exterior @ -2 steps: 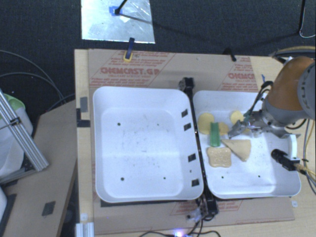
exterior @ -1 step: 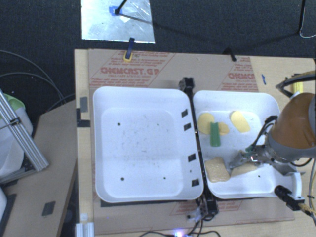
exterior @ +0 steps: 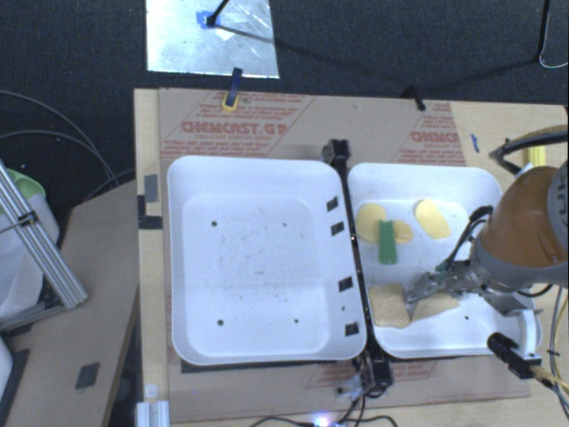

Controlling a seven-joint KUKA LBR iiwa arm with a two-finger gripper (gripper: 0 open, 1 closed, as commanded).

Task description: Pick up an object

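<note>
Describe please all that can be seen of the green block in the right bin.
The green block is a small plain rectangular bar, matte like foam or plastic. It lies flat with its long side running up and down the camera view, in the left part of the right bin. It rests across two pale yellow round pieces, apart from the gripper.
</note>
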